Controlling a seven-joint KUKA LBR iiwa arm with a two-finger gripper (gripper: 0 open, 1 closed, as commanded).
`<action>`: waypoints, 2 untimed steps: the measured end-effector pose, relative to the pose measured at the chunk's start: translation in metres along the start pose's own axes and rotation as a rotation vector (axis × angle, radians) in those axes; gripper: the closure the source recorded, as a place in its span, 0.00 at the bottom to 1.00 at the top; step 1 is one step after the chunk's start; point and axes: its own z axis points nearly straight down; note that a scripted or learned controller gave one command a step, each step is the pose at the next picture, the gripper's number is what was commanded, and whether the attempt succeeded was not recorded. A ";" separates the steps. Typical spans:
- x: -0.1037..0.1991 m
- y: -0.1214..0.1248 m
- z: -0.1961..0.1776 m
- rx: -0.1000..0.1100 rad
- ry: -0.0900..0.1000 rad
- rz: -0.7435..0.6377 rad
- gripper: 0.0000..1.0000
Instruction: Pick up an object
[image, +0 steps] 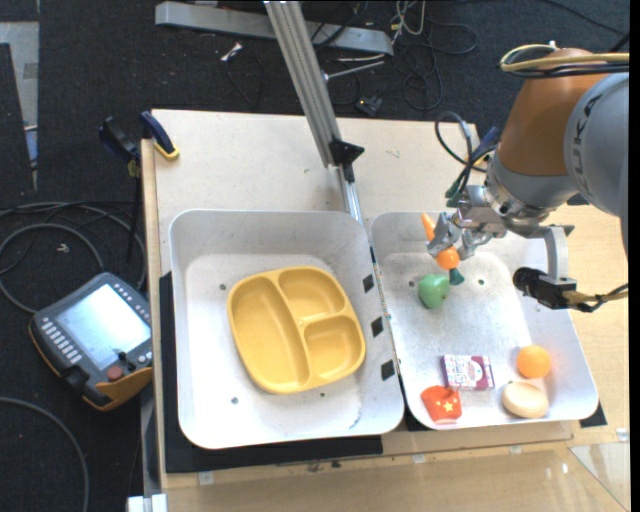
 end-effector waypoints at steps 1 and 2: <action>0.047 0.021 -0.002 -0.001 -0.001 0.000 1.00; 0.104 0.025 -0.017 -0.001 0.001 -0.001 1.00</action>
